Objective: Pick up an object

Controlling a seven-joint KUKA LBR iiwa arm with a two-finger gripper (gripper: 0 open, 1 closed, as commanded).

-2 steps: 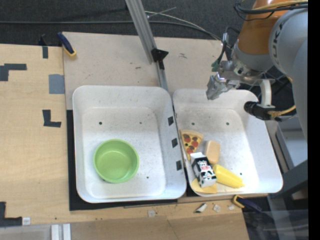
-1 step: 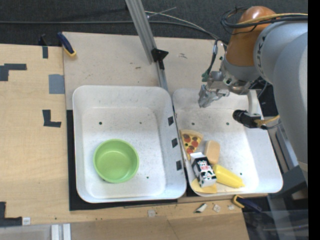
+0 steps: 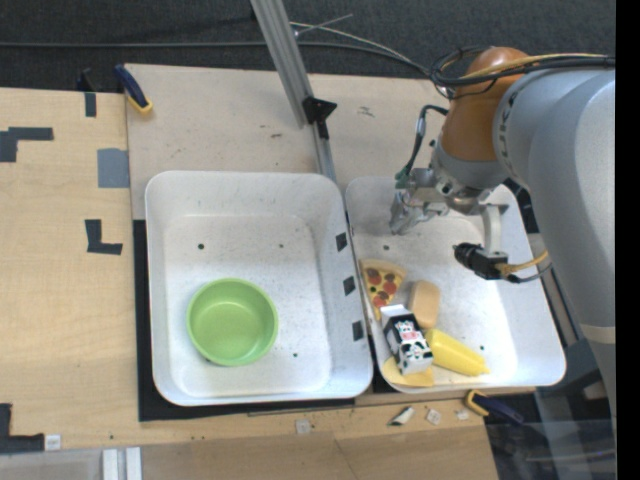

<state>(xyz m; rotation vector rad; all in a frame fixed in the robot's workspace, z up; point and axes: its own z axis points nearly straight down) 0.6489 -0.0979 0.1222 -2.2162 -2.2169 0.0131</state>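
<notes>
My gripper (image 3: 402, 218) hangs over the back left part of the right bin (image 3: 520, 368), fingers pointing down, with nothing visible between them. Toys lie at the bin's front left: a pizza slice (image 3: 382, 284), a tan bread-like piece (image 3: 426, 302), a small black and white carton (image 3: 408, 341) and a yellow wedge (image 3: 457, 354). The gripper is well behind the pizza slice and apart from all of them. A green bowl (image 3: 233, 320) sits in the left bin (image 3: 170, 208), front left.
A slanted metal pole (image 3: 290, 63) rises behind the bins. A small black part with a yellow cable (image 3: 485, 260) hangs off the arm over the right bin. A blue and yellow clamp (image 3: 133, 89) lies at the bench's back left.
</notes>
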